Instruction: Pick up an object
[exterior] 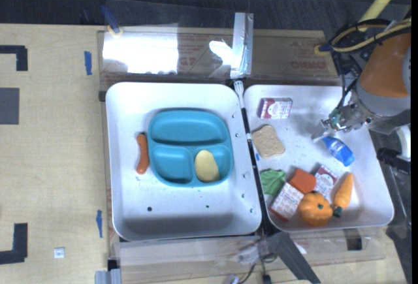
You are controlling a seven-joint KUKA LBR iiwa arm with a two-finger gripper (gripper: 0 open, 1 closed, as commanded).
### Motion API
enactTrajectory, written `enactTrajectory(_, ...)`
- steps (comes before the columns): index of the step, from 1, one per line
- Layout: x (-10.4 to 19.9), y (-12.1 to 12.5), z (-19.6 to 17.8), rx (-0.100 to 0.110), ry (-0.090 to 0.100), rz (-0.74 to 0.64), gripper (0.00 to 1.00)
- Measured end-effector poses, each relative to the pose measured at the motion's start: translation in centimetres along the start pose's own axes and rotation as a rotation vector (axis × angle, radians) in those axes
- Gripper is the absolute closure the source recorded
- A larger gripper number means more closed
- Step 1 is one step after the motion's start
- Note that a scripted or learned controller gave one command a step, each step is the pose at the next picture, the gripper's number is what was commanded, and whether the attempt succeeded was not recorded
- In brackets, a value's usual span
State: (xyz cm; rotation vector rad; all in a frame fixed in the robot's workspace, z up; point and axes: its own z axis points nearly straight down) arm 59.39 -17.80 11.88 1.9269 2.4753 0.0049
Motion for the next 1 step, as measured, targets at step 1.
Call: enactTrajectory(1,6.50,5.05,-6.59,0.001,0.000,0.287,1.00)
